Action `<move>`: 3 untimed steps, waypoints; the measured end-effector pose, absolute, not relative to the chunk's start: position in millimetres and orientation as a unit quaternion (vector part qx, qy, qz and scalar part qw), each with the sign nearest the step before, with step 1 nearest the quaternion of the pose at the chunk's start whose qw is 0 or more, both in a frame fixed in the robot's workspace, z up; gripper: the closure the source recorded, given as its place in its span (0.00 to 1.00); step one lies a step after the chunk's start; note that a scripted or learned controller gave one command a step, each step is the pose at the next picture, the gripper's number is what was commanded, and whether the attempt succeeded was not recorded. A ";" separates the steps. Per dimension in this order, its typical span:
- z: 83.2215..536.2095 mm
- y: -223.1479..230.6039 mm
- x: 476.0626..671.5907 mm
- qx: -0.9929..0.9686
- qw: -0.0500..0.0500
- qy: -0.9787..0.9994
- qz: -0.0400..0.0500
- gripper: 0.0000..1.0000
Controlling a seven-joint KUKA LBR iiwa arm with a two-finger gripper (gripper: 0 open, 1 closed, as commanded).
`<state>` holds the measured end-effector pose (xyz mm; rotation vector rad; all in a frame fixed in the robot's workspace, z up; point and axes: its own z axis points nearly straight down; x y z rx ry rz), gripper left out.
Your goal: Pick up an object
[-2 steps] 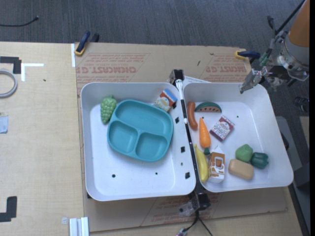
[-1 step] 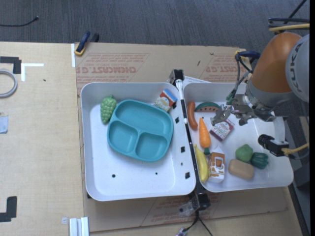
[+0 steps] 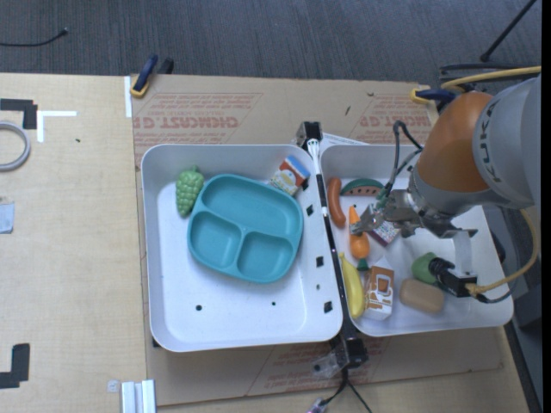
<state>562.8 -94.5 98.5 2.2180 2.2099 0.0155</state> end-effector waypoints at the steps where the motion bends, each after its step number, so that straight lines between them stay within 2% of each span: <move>1: 108.3 -95.9 563.2 0.710 0.007 0.704 0.005 1.00; 2: 108.3 -95.9 563.2 0.710 0.006 0.704 0.005 0.00; 3: 92.2 -93.6 593.6 0.707 0.000 0.708 0.000 0.00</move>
